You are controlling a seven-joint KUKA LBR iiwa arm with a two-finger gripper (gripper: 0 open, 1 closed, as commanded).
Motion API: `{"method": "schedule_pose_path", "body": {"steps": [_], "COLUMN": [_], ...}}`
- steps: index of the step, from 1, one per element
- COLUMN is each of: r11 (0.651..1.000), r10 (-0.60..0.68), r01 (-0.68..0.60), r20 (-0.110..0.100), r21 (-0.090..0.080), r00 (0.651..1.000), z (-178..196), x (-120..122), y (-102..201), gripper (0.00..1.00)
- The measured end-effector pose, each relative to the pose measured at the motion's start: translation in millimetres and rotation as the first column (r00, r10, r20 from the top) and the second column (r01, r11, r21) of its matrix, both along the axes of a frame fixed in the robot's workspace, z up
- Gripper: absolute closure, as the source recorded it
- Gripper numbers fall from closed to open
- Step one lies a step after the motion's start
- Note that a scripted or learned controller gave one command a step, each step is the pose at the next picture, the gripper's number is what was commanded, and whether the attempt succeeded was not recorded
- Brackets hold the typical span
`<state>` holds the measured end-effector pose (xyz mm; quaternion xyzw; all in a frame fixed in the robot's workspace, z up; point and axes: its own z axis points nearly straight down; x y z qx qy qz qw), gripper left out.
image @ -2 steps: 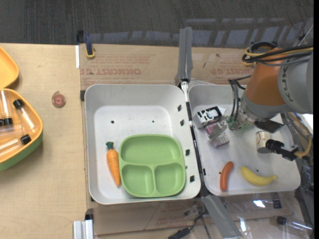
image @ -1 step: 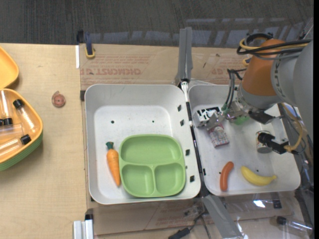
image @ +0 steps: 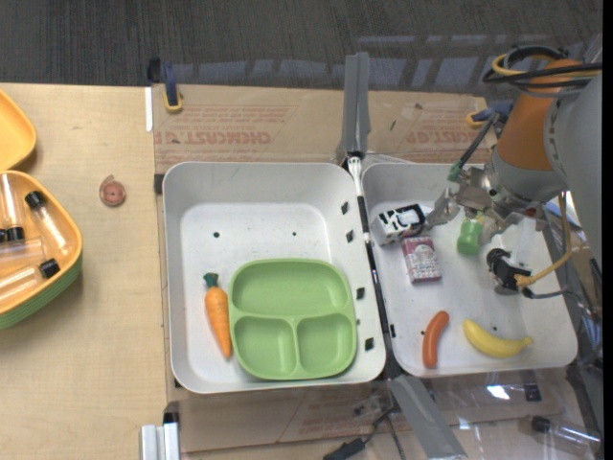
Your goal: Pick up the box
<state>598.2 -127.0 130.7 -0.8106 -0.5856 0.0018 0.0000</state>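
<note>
The box is small and pink with a patterned top. It lies flat in the right bin, near that bin's left side. My gripper hangs over the upper middle of the same bin, to the right of the box and a little further back, apart from it. A small green object sits directly under the gripper.
A black and white item lies just behind the box. A red sausage and a banana rest near the right bin's front. The left bin holds a green divided plate and a carrot.
</note>
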Motion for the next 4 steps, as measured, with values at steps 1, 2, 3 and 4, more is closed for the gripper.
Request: {"method": "schedule_pose_path", "body": {"steps": [1, 2, 3, 4], "r11": [0.893, 0.928, 0.929, 0.921], "r10": [0.450, 0.372, 0.370, 0.390], "r01": [-0.450, -0.372, -0.370, -0.390], "r20": [0.001, 0.000, -0.001, 0.000], "r21": [0.001, 0.002, 0.002, 0.003], "r00": [0.893, 0.928, 0.929, 0.921], "z": [31, -40, -31, -40], "x": [-1, -26, -27, -80], "y": [16, 23, 22, 32], "gripper": [0.00, 0.00, 1.00, 1.00]}}
